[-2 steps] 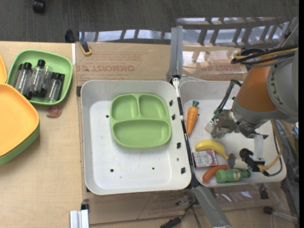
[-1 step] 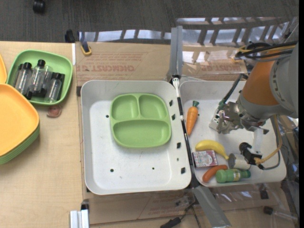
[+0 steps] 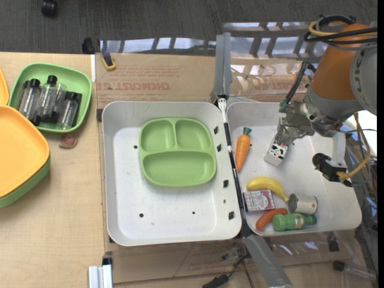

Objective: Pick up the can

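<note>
Can [image 3: 303, 204] is lying on its side in the right bin [image 3: 351, 218], touching the green bottle [image 3: 293, 221], while the end effector [image 3: 287, 132] is hovering well apart; whether it is clamped is unclear. Descending across the can's body seems wise.

In the right shallow white plastic bin [image 3: 318, 182], the small silver metal can [image 3: 303, 205] lies nearer the camera than the claw [image 3: 287, 138], the yellow banana [image 3: 268, 186] sits nearer and leftward, and the orange toy carrot [image 3: 242, 150] lies to the claw's left.
</note>
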You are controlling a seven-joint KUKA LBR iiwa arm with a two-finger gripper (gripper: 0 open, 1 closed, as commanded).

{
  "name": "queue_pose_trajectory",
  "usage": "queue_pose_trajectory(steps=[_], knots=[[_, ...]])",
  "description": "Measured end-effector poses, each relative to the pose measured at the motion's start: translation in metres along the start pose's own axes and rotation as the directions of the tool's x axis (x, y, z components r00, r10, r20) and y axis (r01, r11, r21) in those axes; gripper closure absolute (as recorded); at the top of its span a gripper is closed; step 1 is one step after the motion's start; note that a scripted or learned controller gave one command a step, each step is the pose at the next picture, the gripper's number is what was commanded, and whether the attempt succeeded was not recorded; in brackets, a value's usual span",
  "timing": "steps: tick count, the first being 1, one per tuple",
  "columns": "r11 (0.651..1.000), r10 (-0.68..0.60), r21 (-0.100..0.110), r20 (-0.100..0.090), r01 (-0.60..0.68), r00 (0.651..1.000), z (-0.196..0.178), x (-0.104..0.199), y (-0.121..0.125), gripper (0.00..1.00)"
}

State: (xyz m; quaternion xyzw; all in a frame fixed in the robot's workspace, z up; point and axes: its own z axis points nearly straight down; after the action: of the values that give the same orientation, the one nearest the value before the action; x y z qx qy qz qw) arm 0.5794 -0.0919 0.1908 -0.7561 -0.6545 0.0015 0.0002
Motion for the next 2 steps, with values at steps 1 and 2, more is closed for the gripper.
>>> queue_pose_trajectory(steps=[1, 2], knots=[[0.993, 0.122, 0.001, 0.001, -0.122, 0.993, 0.0, 0.018, 0.033, 1.0], [0.964, 0.267, 0.001, 0.001, -0.267, 0.964, 0.0, 0.024, 0.069, 1.0]])
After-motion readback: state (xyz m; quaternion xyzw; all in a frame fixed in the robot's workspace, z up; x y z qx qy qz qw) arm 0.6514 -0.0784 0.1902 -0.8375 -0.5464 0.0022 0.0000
